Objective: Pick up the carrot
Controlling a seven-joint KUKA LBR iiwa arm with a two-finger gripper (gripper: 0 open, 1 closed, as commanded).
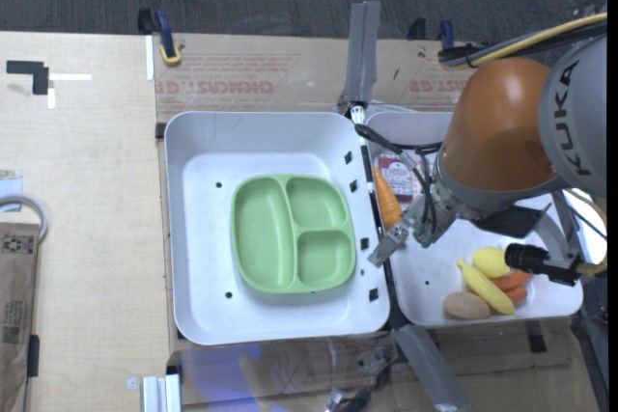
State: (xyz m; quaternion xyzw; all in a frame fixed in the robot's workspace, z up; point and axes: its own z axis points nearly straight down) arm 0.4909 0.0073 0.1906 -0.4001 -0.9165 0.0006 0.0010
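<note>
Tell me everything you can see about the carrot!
The carrot is orange, long and thin, and looks like smooth plastic toy food. It lies in the right bin, close against its left wall, running up and down the view. The gripper hangs just beside its lower end, and a red and white packet sits next to its top.

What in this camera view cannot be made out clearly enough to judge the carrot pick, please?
- Gripper: small and dark under the orange band; finger state unreadable.
- Carrot: lower end runs behind the gripper, so contact is unclear.
- Right bin: upper part covered by the arm.
- Packet by the carrot: label too small to read.
- Orange item beside the banana: mostly hidden.
</note>
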